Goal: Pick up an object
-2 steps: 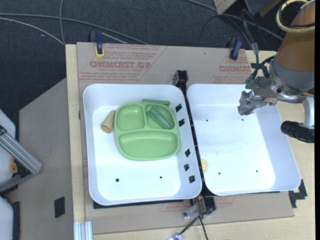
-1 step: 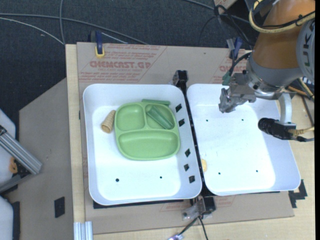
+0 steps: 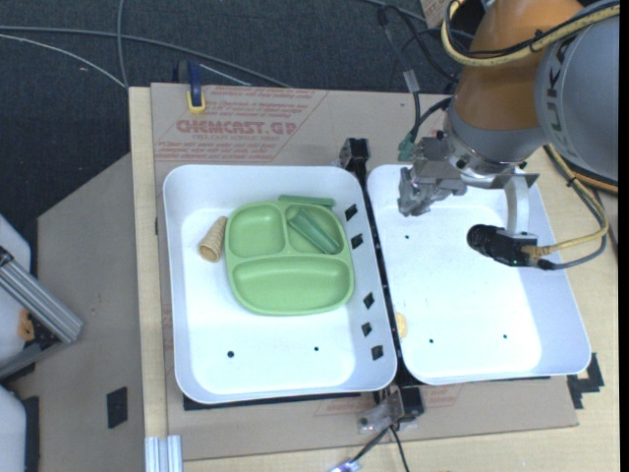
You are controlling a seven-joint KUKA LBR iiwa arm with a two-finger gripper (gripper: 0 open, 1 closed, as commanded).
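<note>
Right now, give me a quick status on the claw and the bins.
Claw over right bin, nothing seen held. Green tray, cone in left bin. No obstruction.

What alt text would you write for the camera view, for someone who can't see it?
The arm's claw hangs over the right bin, near its upper left corner. In the left bin lies a green divided plate with a tan cone at its left edge and a green piece in its upper right compartment.

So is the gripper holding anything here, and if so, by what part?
It cannot be told. The gripper sits over the right bin, with nothing seen between its tips. The green plate and cone lie in the left bin.
</note>
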